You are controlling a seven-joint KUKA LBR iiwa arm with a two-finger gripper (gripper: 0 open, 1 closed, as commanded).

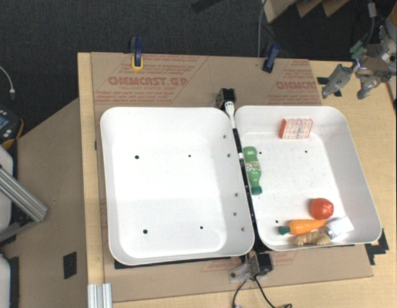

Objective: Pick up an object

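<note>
Camera view shows my gripper [351, 85] spread open, holding nothing, above the surface [378, 117] beyond the right bin [355, 165], where a round red tomato [321, 208] lies near the front.

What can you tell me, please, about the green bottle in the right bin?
The green bottle is small and looks like plastic, with a pale printed label around its middle. It lies on its side, lengthwise along the left wall of the right bin, close beside the divide between the bins. It lies apart from the other items.
</note>
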